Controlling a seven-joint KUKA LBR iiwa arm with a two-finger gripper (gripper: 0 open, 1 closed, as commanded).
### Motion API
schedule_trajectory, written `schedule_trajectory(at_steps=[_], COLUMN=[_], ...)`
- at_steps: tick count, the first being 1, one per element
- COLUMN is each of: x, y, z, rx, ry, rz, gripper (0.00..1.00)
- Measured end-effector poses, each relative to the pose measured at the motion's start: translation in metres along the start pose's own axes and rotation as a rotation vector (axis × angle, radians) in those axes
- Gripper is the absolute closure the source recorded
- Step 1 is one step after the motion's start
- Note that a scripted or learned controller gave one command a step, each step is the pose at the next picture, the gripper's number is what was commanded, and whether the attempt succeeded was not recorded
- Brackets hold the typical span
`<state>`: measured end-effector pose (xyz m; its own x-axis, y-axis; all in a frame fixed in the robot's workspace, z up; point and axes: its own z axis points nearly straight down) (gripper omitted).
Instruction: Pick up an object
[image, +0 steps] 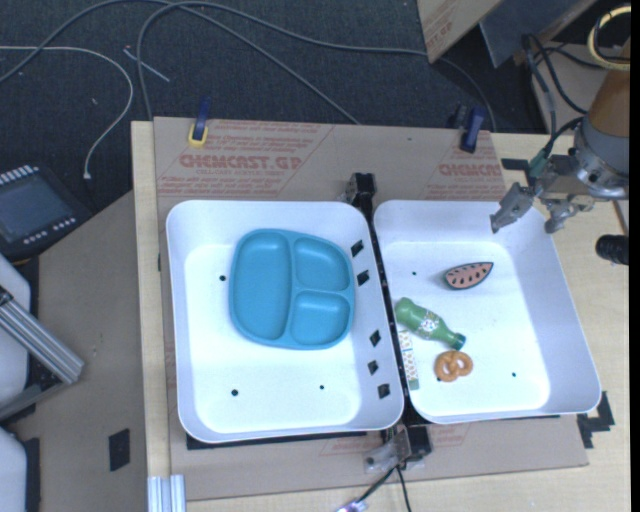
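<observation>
My gripper (530, 214) hangs open over the far right corner of the right bin (560, 330), its two fingers spread with nothing between them. A watermelon slice (468, 275) lies in the right bin, below and left of the gripper. A green bottle (428, 324) lies tilted near the bin's left side. A small brown pretzel (452, 366) sits just below the bottle. A blue divided plate (292, 288) rests in the left bin (200, 340).
Black clips line the divider (372, 300) between the bins. The bins sit on a cardboard sheet (300, 150) with blue clamps at its far edge. Cables lie on the dark floor behind. A cardboard box (450, 25) stands at the back right.
</observation>
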<state>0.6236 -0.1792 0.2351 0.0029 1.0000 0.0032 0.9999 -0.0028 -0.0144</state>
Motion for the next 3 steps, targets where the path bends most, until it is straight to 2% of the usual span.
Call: schedule_trajectory(at_steps=[1, 3], x=[0.001, -0.001], y=[0.003, 0.000], z=[-0.009, 0.075], rx=[-0.014, -0.010], ry=[-0.003, -0.002], rz=[-0.003, -0.003], gripper=[0.00, 0.00])
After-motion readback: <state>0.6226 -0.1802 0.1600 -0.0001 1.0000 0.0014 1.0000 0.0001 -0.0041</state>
